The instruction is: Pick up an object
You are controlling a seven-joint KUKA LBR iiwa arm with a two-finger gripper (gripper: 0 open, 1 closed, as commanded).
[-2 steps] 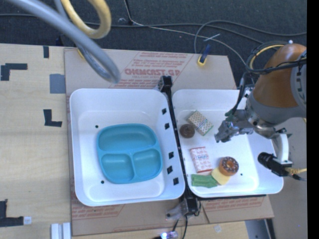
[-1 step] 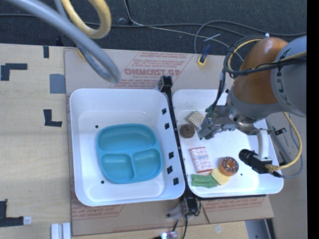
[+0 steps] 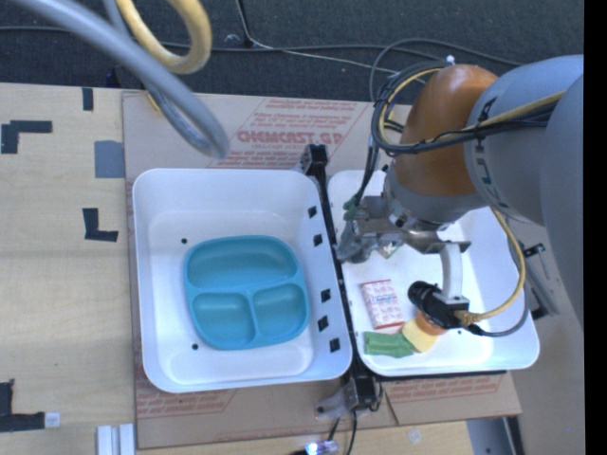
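Camera view: the gripper (image 3: 365, 240) is hovering at the right bin's (image 3: 507, 354) left wall, its state impossible to tell. The red-printed packet (image 3: 381, 303), lying near the front-left corner, is looking light and flat; edge pinching seems best.

Counted on the bench: two white bins, left (image 3: 152, 282) and right (image 3: 507, 344). In the left, one blue divided tray (image 3: 247, 290). In the right, three small items: one white packet with red print (image 3: 382, 303), one green piece (image 3: 384, 344), one yellow piece (image 3: 420, 336).
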